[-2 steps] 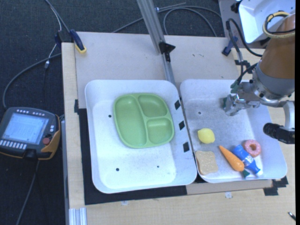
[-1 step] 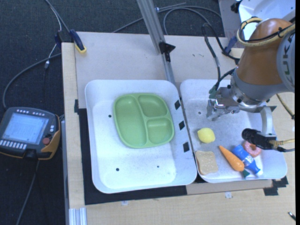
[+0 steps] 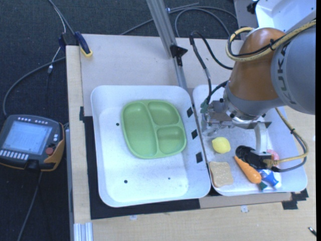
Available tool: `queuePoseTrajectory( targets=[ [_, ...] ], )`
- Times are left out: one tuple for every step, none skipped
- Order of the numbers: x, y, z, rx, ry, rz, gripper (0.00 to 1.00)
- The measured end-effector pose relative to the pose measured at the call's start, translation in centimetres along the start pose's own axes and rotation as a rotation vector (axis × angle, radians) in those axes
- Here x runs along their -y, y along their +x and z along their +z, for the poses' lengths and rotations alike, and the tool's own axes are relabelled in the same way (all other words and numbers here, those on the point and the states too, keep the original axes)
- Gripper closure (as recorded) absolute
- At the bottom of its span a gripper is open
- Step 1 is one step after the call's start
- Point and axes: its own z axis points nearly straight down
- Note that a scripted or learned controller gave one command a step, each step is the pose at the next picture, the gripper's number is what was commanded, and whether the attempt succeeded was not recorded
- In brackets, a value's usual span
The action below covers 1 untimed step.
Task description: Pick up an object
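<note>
My gripper (image 3: 209,128) hangs low over the back left part of the right bin (image 3: 296,185), under the orange wrist band. A yellow lemon-shaped object (image 3: 220,145) lies just in front of it and slightly to the right, apart from it. Nearer the front edge lies a tan bread slice (image 3: 221,173). An orange carrot (image 3: 248,169) sits to the right of the bread, with a blue and white object (image 3: 269,179) at its tip. A small pink piece (image 3: 273,154) shows behind them.
The left bin (image 3: 110,185) holds a green divided plate (image 3: 153,128). A metal pole (image 3: 165,29) slants up from between the bins. A teach pendant (image 3: 27,142) lies on the floor at the left. Cables run across the bench behind the right bin.
</note>
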Motion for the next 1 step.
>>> queuePoseTrajectory(
  targets=[
    [1.34,5.20,0.73,0.001,0.000,0.000,1.00]
  ],
)
